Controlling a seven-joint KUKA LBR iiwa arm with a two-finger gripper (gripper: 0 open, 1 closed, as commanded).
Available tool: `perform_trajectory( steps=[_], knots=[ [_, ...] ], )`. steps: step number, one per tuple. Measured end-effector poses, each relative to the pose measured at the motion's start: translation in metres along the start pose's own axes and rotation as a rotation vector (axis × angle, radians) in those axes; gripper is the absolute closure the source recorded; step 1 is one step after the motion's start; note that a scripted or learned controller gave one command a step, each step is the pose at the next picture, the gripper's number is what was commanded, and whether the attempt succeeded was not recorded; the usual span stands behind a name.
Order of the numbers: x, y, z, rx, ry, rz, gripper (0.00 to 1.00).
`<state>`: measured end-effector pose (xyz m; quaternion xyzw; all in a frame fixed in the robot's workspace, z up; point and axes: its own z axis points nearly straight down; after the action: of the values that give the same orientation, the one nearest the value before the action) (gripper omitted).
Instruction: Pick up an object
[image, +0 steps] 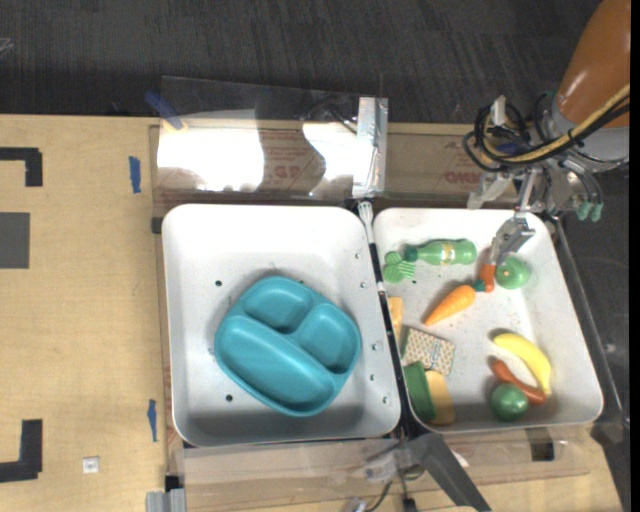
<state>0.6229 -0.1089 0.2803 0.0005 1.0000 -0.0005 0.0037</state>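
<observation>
Camera view. The gripper (512, 243) hangs over the far part of the right bin (585, 345), just beside a green ball (513, 273); whether it is open or closed cannot be told. The ball is probably light, hard, smooth plastic that may roll, so it is best pinched across its middle. The carrot (451, 302) looks easier, taken across its thick end. The arm is cut off at the right edge, and the small items at the near left of that bin are hard to identify.

We've got a light plywood bench (70, 330) with black tape marks (25, 165) and bits of blue tape (134, 173), dark floor (250, 40) behind it. A clear panel (260, 145), probably plastic, catches glare at the back.
</observation>
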Motion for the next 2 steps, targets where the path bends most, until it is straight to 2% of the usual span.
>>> perform_trajectory(
  steps=[1,2],
  knots=[
    [0.04,-0.045,0.173,-0.002,0.011,0.018,0.0],
    [0.011,0.003,0.191,-0.001,-0.004,0.083,0.0]
  ],
)
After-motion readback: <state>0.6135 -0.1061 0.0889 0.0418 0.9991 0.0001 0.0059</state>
